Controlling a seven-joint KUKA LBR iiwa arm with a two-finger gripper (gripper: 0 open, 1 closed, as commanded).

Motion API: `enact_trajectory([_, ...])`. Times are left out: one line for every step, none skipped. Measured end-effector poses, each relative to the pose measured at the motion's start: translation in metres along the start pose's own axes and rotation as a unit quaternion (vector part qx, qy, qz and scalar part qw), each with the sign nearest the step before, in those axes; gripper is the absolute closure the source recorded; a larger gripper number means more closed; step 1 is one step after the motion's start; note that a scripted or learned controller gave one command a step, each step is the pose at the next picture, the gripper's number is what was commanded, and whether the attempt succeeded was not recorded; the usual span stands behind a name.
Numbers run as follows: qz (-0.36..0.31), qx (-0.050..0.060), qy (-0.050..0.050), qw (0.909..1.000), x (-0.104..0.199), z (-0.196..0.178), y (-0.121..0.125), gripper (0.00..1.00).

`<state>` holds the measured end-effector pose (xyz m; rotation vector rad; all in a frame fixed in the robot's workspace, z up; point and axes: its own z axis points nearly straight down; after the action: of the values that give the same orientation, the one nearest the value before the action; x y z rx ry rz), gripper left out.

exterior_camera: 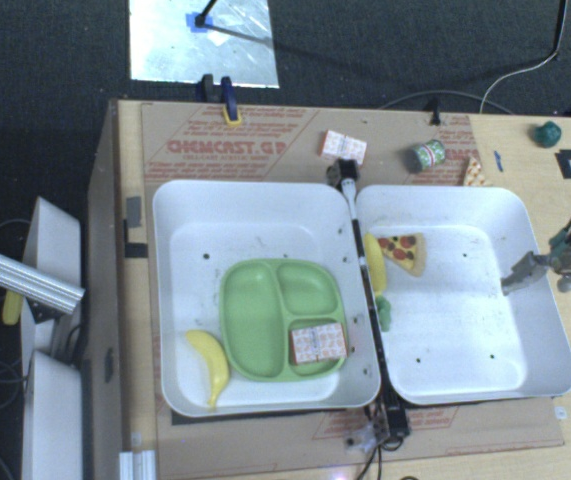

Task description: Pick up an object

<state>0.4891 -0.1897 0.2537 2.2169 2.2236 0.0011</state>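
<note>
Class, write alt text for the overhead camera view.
A robot's two-finger gripper hangs at the right white bin's right edge; a pizza-slice toy lies at that bin's upper left. The left white bin holds a green divided plate and a yellow banana.

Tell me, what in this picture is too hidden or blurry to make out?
- Gripper: the camera view's right edge cuts off the arm behind it, and it is too small and blurred to read.
- Green item by the right bin's left wall: partly hidden by the rim, so its kind is unclear.
- Patterned box on the green plate: print too small to read.
- Small can on the bench: label blurred.
</note>
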Motion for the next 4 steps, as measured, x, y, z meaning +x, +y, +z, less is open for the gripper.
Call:
enact_trajectory([0.0,0.0,0.0,1.0,0.036,0.169,0.027,0.0])
enact_trajectory([-0.001,-0.002,-0.001,1.0,-0.017,0.142,0.13,0.0])
enact_trajectory([0.0,-0.002,0.0,1.0,0.092,0.168,0.129,0.0])
enact_trajectory([0.002,0.001,0.0,1.0,0.043,0.17,0.06,0.0])
